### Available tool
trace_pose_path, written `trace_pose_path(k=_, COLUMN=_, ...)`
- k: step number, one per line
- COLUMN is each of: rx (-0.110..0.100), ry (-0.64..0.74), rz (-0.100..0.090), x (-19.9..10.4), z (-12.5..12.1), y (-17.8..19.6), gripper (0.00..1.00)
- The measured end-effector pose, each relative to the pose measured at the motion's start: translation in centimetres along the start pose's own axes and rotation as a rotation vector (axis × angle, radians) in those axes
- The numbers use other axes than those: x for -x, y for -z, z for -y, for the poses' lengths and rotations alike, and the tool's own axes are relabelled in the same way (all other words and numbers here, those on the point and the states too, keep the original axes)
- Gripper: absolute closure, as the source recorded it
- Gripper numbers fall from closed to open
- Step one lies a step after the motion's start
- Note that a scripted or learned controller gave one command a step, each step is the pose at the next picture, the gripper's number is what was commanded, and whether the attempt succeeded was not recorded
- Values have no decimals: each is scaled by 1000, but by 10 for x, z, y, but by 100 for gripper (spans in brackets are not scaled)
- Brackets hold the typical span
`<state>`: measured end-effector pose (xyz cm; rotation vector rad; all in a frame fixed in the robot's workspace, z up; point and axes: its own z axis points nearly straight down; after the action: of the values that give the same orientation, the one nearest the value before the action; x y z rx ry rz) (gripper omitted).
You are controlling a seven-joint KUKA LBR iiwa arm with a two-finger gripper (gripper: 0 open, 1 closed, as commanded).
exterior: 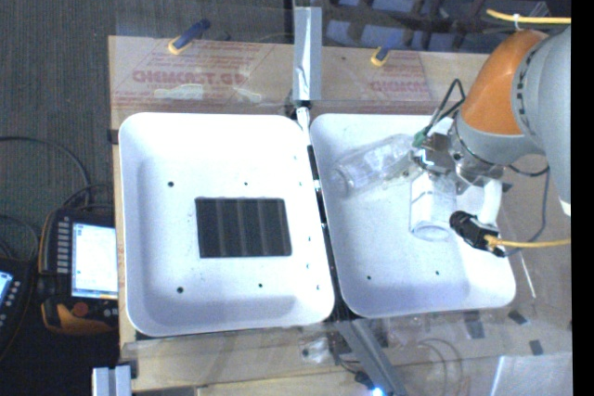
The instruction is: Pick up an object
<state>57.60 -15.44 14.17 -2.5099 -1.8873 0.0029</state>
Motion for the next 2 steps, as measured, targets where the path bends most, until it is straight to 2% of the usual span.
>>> trace_pose_path(k=1, rx=2, ry=315, rz=3, x=21, z=-37, y=-35, gripper=0)
trace_pose_path(k=2, rx=-76, ry=292, rz=7, x=18, z=-86, y=-43, gripper=0)
